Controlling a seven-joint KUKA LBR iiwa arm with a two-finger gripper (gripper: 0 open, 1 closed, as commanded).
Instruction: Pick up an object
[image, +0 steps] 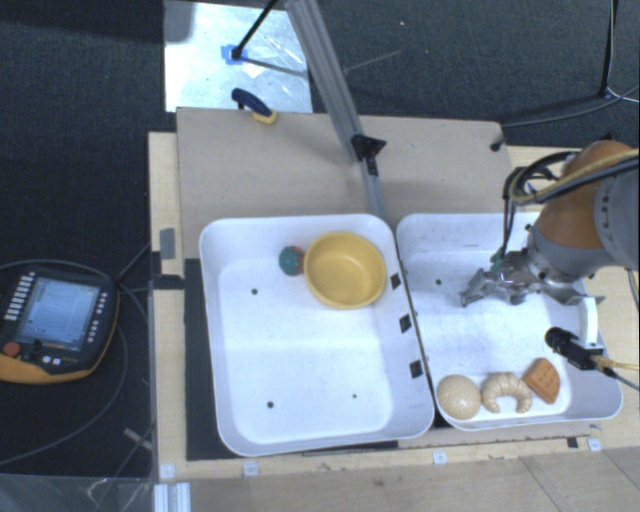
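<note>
My gripper (478, 291) hangs over the middle of the right bin (440, 240), its metal fingers pointing left with nothing between them. Along that bin's front edge lie a round beige bun (459, 396), a pale croissant (507, 391) and a small orange waffle-like piece (543, 379), all well below the gripper in the picture. In the left bin (300, 400) a yellow bowl (345, 269) sits at the back right, with a small green and red ball (291, 260) touching its left side.
A grey pole (335, 85) slants across the bench behind the bins. A black and orange teach pendant (52, 320) lies on the floor at left. A black clip (566, 347) juts over the right bin's right side.
</note>
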